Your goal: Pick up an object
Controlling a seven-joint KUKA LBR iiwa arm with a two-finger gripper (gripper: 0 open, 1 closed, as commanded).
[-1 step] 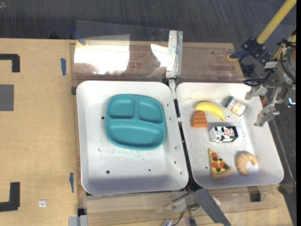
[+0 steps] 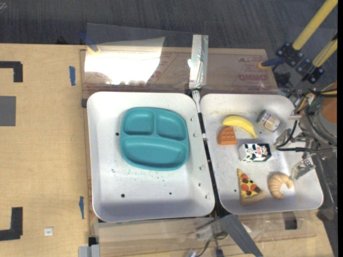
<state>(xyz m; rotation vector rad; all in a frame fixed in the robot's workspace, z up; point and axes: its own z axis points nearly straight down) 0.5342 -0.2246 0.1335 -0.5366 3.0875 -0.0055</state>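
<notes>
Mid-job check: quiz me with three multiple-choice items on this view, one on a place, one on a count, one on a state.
1. Where does the teal divided plate lie?
A. left bin
B. right bin
C. on the bench

2. How many items lie in the right bin?
A. three
B. six
C. nine

3. How does the pizza slice rest?
A. flat on the bin floor
B. stacked on the banana
C. standing on edge

Answers:
1. A, the plate fills the left bin's middle.
2. B, banana, orange piece, small jar, cow-print carton, pizza slice, croissant.
3. A, it lies flat and apart.

Smooth teal plastic plate (image 2: pixel 155 138) in matt white bin (image 2: pixel 102 197); wooden bench (image 2: pixel 37 159).
</notes>
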